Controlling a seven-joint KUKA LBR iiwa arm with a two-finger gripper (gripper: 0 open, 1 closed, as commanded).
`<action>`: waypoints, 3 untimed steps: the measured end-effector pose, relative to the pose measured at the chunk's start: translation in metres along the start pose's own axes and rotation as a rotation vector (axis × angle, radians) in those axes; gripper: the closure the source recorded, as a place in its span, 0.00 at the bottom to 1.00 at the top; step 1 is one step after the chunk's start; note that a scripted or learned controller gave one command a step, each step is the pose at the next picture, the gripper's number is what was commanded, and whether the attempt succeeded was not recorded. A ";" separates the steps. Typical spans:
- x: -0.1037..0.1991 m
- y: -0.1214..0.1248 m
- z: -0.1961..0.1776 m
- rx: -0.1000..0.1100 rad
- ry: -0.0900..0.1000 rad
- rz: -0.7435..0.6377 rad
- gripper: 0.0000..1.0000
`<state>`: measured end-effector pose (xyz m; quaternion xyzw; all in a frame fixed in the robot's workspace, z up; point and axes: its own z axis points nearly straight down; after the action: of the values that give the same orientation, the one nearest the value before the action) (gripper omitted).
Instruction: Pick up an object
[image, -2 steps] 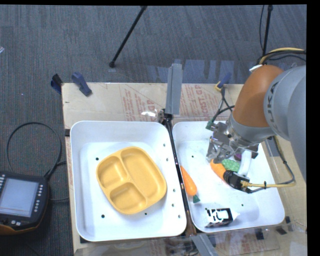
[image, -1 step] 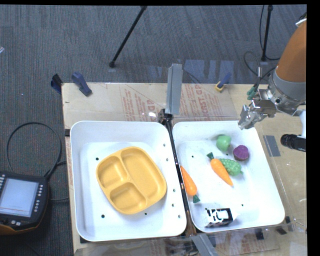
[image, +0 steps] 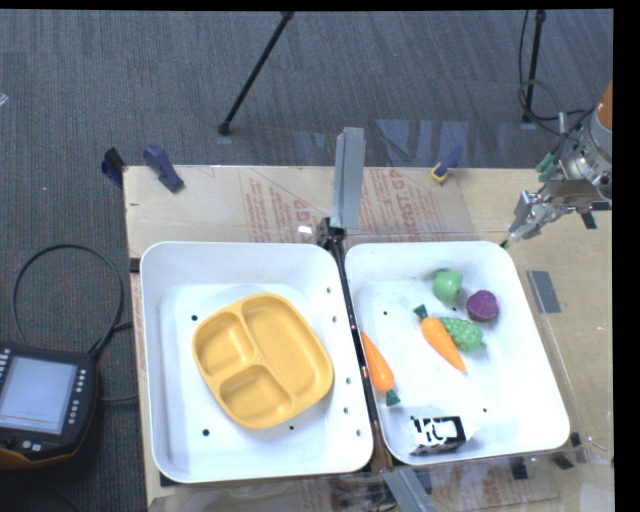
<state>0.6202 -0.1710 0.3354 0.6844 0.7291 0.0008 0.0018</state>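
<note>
No object is being held yet; the candidates are lying in the right bin (image: 530, 400). Taking the carrot (image: 442, 341) near that bin's middle as landmark: a green knobbly piece (image: 464, 332) is being touched by it on its right, a purple piece (image: 482, 305) is sitting just beyond that, up and to the right, and a green round piece (image: 447, 285) is lying just above the carrot's leafy end. A second carrot (image: 377, 364) is resting left of the landmark, against the bin's left wall, probably where it rolled or was dropped. Below the landmark, near the front wall, a black-and-white item (image: 438, 431) is lying apart from the rest. Further left of the carrot, the other bin (image: 165, 300) is carrying a yellow tray (image: 262, 359) with three compartments, likely offered as a place for dropping things. The gripper (image: 527, 218) is being held well up and to the right of the carrot, outside the bin's far right corner, pointing down and left; whether it is wide or narrow cannot be told at this size. Its position suggests a reach is only being prepared, with the clustered pieces likely demanding a careful choice.
</note>
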 end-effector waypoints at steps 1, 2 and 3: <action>0.001 0.000 0.002 0.003 0.001 -0.001 0.00; 0.031 0.000 0.144 0.019 0.008 -0.121 0.00; 0.040 -0.024 0.250 0.008 0.005 -0.270 0.00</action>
<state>0.5946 -0.1333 0.0854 0.5803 0.8144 -0.0007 -0.0027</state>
